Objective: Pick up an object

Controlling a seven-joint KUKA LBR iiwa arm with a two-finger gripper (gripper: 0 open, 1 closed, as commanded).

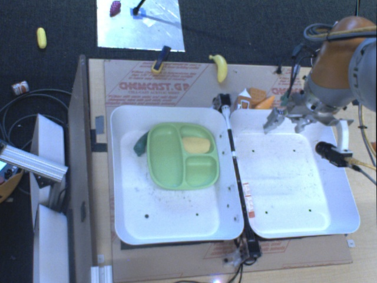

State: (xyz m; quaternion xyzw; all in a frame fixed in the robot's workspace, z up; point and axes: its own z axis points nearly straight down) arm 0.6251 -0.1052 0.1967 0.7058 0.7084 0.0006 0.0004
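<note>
- Brown bench [177,81] bearing two white bins: left bin [126,217], right bin [294,187].
- In left bin, green plate [177,170] holding yellow object [196,144].
- Gripper [288,121] above right bin's far edge, grasping nothing; open or clenched, cannot tell.
- Beyond, dark carpet [265,10], banana [220,67].

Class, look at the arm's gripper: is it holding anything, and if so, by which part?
Nothing is visibly held. The gripper hangs over the right bin's far edge with no object seen between its fingers.
</note>
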